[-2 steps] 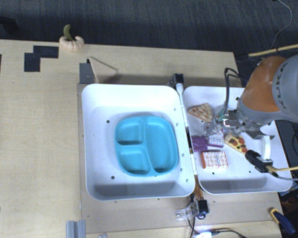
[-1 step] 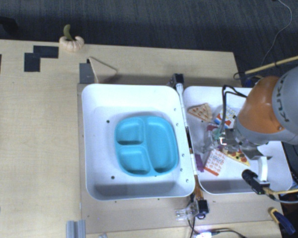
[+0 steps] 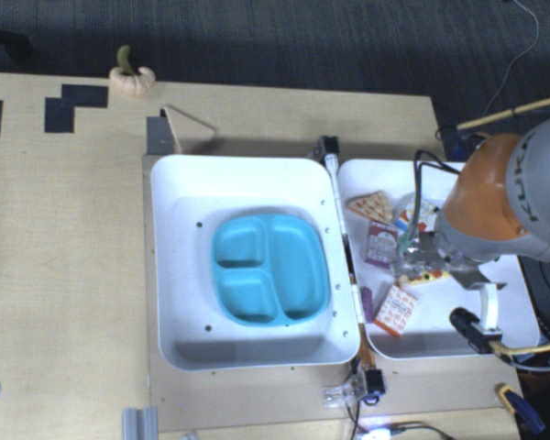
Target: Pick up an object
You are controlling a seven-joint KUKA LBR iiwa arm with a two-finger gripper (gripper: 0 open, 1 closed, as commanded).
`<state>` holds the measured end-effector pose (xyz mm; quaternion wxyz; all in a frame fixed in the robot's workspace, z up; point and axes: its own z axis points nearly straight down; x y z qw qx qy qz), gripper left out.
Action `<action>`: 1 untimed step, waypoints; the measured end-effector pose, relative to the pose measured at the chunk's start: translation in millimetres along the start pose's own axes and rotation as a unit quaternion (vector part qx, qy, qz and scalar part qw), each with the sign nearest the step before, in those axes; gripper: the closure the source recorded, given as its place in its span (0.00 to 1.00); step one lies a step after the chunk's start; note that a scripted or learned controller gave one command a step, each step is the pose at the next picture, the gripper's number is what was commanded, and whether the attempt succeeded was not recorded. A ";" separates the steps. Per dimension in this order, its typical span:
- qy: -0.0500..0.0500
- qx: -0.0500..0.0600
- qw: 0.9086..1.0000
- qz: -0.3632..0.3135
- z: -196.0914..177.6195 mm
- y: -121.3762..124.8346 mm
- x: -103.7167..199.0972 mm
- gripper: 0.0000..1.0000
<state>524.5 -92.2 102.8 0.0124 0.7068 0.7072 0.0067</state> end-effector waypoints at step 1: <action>0.005 0.012 1.000 -0.003 -82.0 54.7 101.0 1.00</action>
